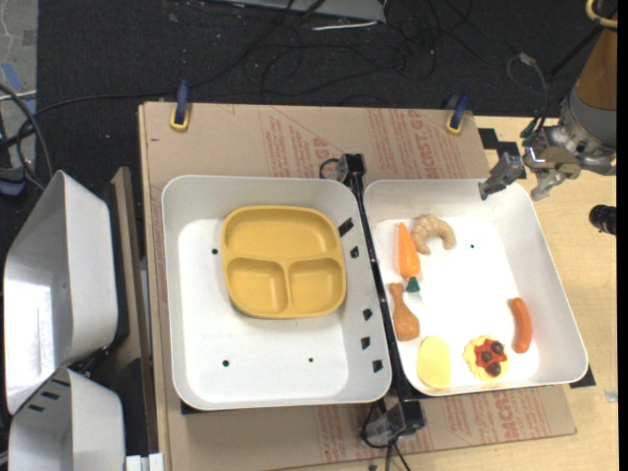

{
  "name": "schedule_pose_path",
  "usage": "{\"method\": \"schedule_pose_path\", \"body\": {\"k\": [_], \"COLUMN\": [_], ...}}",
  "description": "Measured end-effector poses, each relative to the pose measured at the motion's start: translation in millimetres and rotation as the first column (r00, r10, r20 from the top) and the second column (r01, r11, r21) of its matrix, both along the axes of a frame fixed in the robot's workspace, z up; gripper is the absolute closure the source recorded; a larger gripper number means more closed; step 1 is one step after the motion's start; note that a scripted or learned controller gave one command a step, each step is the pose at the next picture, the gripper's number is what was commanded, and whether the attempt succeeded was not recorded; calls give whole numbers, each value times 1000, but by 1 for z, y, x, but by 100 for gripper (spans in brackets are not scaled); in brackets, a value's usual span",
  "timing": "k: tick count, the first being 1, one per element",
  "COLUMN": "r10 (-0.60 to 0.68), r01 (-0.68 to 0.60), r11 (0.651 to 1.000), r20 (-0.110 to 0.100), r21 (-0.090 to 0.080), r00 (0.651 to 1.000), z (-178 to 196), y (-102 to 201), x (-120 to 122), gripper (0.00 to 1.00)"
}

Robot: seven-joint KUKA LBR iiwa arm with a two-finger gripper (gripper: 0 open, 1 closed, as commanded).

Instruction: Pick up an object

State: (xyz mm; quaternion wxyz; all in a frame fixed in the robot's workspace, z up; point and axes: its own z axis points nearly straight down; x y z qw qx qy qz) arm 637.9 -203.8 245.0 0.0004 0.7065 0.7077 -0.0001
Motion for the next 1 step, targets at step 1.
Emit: {"method": "schedule_pose_path", "body": {"k": [1], "r10": [2], "r01": [-2], "r11": [1000], "r20": [-3], "r21": [1], "r00": [1000], "z": [-58], "y": [10], "x": [1], "gripper": [0]}}
